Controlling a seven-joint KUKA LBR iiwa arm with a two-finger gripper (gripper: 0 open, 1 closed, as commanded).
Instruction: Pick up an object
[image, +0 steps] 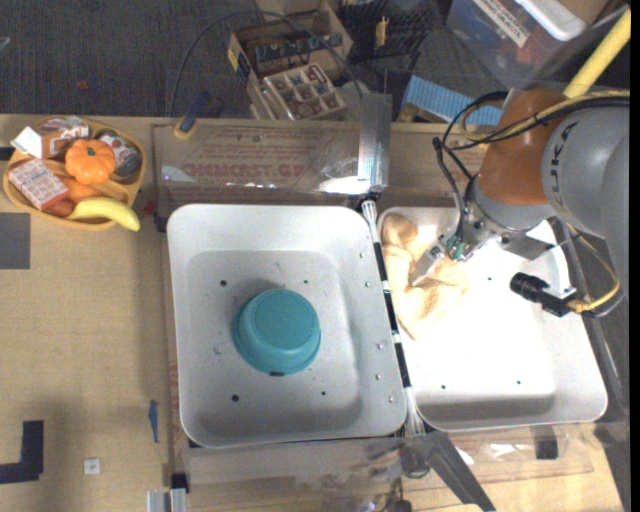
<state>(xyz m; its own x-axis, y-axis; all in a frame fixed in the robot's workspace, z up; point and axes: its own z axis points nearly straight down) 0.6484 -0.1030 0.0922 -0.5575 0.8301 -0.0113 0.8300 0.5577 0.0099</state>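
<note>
A pale tan, crumpled, cloth-like thing (418, 296) lies along the left side of the right bin (520, 370), with a lobe of it up near the bin's back left corner. My gripper (436, 262) hangs from the grey and orange arm (530, 150) and points down and to the left. Its tip is right at the upper middle of the tan thing and looks to be touching it. A teal bowl (278, 330) sits upside down in the middle of the left bin (200, 240), well away from the gripper.
A yellow basket (30, 200) with a small pumpkin, a banana (106, 211) and packets stands on the bench at the far left. A clear plastic cover (260, 160) lies behind the bins. Boxes and crates stand on the floor beyond.
</note>
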